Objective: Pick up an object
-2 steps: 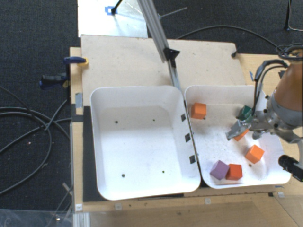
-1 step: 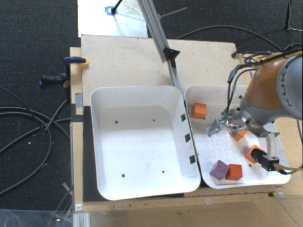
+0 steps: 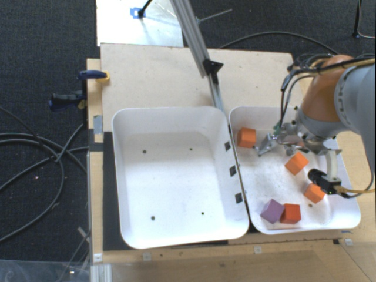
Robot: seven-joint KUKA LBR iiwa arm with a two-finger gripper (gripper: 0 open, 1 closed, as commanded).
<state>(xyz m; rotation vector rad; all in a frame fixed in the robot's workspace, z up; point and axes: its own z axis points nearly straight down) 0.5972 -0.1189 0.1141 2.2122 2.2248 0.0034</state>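
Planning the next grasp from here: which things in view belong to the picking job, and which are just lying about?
Job:
- orange cubes
- purple cube
- right white plastic bin holding them
- the arm's hand

Lying about:
- left white plastic bin
- blue clamp at the bench edge
- black cables on the floor

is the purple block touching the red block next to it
Touching: the camera view shows the purple block pressed against the red block, no gap between them.

Two shallow white plastic bins [image 3: 176, 128] with smooth, slightly glossy walls, pale matt wooden worktop [image 3: 153, 75], dark rough carpet floor [image 3: 41, 34], slanted shiny metal pole [image 3: 191, 28], matt orange cubes [image 3: 247, 137]
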